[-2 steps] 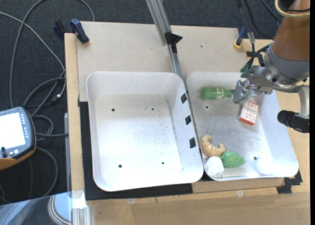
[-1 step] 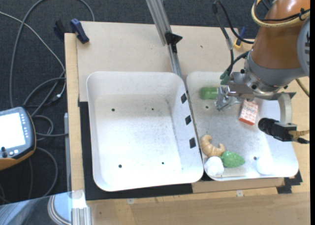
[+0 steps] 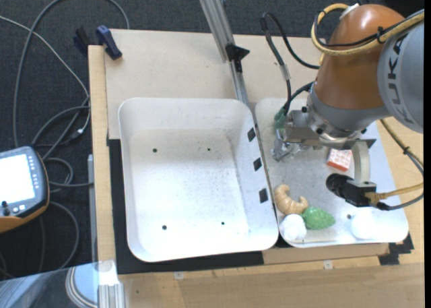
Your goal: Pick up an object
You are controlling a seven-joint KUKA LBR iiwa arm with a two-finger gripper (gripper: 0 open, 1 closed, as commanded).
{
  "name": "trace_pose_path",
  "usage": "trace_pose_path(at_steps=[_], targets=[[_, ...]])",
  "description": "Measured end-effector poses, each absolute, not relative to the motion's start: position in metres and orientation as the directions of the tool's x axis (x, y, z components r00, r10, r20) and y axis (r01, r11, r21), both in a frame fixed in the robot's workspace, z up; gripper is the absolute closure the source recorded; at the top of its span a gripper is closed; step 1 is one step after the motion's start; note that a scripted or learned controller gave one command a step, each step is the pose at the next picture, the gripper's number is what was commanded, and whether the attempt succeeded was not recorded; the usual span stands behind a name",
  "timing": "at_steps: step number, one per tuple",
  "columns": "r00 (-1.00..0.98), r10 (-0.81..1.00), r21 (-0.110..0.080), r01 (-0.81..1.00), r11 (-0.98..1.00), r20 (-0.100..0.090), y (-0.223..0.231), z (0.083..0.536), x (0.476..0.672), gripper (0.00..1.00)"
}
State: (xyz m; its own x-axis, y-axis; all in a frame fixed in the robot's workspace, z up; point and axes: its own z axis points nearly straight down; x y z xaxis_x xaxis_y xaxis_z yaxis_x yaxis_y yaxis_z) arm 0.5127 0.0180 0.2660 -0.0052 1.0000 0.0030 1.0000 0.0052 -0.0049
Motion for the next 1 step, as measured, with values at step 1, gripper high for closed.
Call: trace_pose_path(at_steps=[1], targets=[[-0.006, 1.0, -0.004, 1.0, 0.006, 0.003, 0.0719, 0.2647, 0.5082, 1.0]])
